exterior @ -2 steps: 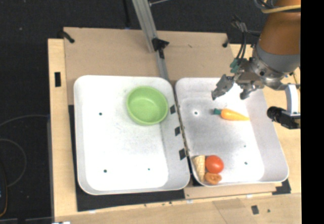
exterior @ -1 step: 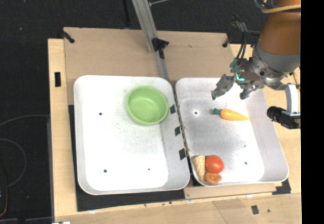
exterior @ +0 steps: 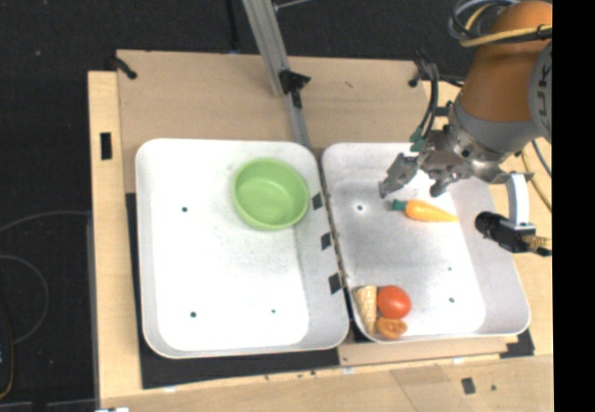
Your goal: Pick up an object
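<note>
A light brown wooden bench (exterior: 204, 94) sits on a dark, almost black floor (exterior: 56, 10). A thin wire lies on the floor at the left side. On the bench are two flat white bins, side by side and touching in the middle.

The left bin (exterior: 186, 299) has a green bowl (exterior: 271, 194) in it, near its top right part. The bowl stands the right way up. The white floor of this bin has a few small dark dots on it.

The right bin (exterior: 428, 280) has a toy carrot (exterior: 425, 210) — orange with a small green end — lying flat in its upper part. Down in the near left corner of this bin sit three small things close together: a red tomato (exterior: 394, 301), a pale cone-shaped piece (exterior: 366, 305) just beside it, and a small orange-brown piece (exterior: 390, 328) below the tomato.

The gripper (exterior: 418, 183) hangs just above the carrot. Its two dark fingers are spread apart — one to the left of the carrot's green end, one above the carrot. Nothing is between them. The arm (exterior: 502, 75) comes in from the right.

A long grey metal bar (exterior: 265, 29) slants up from between the bins to the top of the view.
</note>
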`<control>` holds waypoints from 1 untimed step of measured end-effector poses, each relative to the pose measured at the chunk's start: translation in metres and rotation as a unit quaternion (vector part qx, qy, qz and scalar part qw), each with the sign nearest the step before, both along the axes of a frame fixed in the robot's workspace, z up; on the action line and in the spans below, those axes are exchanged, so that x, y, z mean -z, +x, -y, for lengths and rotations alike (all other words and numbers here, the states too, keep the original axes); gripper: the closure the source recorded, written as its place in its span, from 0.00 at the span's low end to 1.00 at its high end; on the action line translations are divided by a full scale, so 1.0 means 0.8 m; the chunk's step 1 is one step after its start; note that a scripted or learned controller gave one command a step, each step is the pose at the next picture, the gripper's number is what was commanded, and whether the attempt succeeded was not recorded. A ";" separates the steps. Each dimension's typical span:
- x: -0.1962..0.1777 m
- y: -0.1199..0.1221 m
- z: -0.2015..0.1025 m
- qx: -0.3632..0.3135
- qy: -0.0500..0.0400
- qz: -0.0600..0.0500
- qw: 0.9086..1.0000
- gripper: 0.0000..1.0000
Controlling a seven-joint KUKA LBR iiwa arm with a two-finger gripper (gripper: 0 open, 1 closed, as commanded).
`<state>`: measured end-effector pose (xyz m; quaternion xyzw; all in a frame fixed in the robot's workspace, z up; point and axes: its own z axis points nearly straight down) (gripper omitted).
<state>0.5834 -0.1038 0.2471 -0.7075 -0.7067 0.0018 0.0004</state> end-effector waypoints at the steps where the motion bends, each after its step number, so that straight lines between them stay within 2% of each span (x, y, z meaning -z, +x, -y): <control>1: 0.078 -0.001 0.008 0.000 0.000 -0.001 1.000 0.00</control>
